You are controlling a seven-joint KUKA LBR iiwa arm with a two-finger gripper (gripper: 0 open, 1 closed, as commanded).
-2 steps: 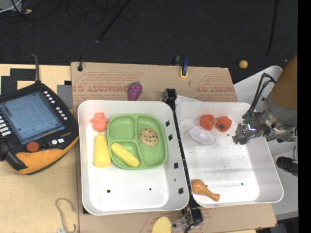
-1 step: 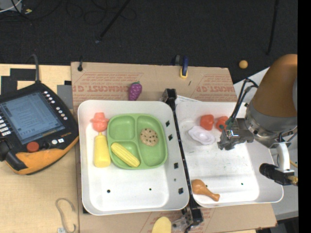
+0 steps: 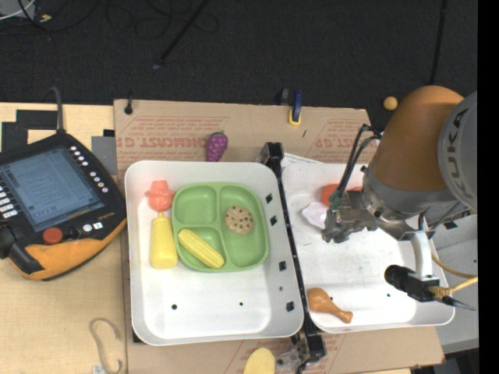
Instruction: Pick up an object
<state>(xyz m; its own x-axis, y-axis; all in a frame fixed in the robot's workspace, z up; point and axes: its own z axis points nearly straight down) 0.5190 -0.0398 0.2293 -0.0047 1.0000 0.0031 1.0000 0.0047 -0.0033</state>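
Observation:
My gripper (image 3: 337, 231) is low over the right bin (image 3: 366, 275), near its far left part. Just left of it lies a white crumpled object (image 3: 313, 215), and an orange-red object (image 3: 334, 192) is partly hidden behind the wrist. A brown toy drumstick (image 3: 328, 305) lies at the front left of the same bin, well clear of the gripper. The grey arm with its orange band (image 3: 425, 131) covers the bin's far right.
The left bin (image 3: 203, 306) holds a green divided plate (image 3: 220, 226) with a cookie (image 3: 239, 220) and a corn cob (image 3: 201, 248), plus a yellow bottle (image 3: 162, 241) and a pink toy (image 3: 159, 195). Purple grapes (image 3: 217, 145) lie behind the bins. A teach pendant (image 3: 54, 201) sits left.

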